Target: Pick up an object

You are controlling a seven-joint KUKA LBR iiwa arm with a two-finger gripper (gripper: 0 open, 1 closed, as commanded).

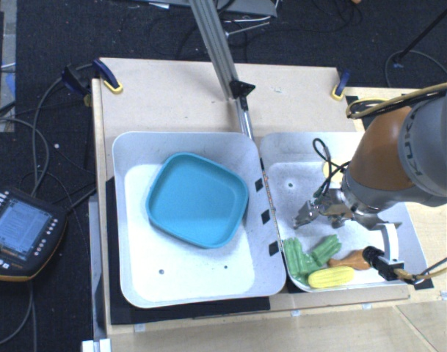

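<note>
Grey and bulky, the arm (406,152) leans in from the right over the right bin (282,156), its orange band just above the wrist and the wrist bent down toward the bin floor. The bench (172,97) under it all is pale wood, with yellow-tipped clamps at its back corners.

The left bin (135,270) holds a blue plate (197,199), lying flat and a little skewed, toward the bin's back half; the front of that bin is bare white floor. The two bins touch along a shared middle edge.

At the end of the arm the gripper (311,215) hangs low over the middle of the right bin, pointing left and down. I cannot tell from here how the gripper is set; nothing shows in it.

The small things crowd the right bin's front corner, just in front of the gripper and apart from it: green veg (305,255) in a couple of chunky pieces, a yellow corn (330,277) lying along the front rim, and an orange piece (348,259) just beside them to the right. The corn touches the green veg. Behind the gripper the bin floor is bare up to the back wall, apart from a black cable looping down from the arm.
</note>
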